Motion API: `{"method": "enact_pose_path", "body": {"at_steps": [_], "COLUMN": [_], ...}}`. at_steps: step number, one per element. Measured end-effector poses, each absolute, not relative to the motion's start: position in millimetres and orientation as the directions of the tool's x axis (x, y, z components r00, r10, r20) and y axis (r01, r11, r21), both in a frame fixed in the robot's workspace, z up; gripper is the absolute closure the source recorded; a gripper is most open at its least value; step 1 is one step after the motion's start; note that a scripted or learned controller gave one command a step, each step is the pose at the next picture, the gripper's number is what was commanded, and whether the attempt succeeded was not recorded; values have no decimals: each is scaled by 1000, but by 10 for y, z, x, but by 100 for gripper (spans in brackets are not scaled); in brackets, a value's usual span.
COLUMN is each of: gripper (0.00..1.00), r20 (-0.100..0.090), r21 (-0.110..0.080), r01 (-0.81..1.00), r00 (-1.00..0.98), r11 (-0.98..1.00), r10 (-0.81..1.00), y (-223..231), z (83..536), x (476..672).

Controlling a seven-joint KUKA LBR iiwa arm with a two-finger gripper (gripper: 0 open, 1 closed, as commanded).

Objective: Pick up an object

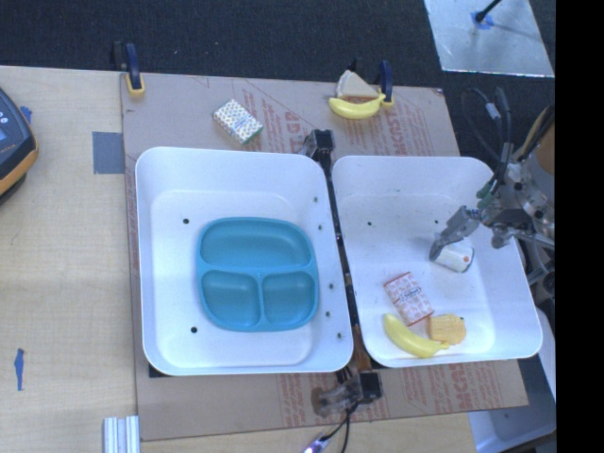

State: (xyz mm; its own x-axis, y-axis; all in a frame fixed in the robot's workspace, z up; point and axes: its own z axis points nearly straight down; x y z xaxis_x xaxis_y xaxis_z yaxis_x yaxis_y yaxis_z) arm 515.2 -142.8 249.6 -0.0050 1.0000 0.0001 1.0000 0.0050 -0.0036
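Observation:
The right bin (pixel 377 192) holds a small white object (pixel 458 260), a red and white packet (pixel 409 297), a yellow banana (pixel 411 339) and an orange round cracker (pixel 447 329). My gripper (pixel 472 243) hangs over the bin's right side with its fingers spread open. The grey left finger (pixel 451 235) slants down to just above the white object. Nothing sits between the fingers.
A blue divided plate (pixel 257 274) lies in the left bin (pixel 156 253). Behind the bins on the cardboard are a patterned small box (pixel 237 121) and a toy banana with a sandwich wedge (pixel 357 100). A dark device (pixel 11 144) sits at the far left.

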Motion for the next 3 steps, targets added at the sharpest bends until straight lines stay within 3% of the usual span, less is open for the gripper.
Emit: {"method": "enact_pose_path", "body": {"at_steps": [1,2,3], "gripper": [0,0,0], "r20": [0,-1,0], "r21": [-6,-4,-4], "r01": [1000,1000,1000], "r00": [-4,-6,-5], "r11": [4,6,5], "r10": [1000,1000,1000], "y": [-1008,-992,-1153], "z": [1596,909,913], "x": [4751,5463,5065]}}
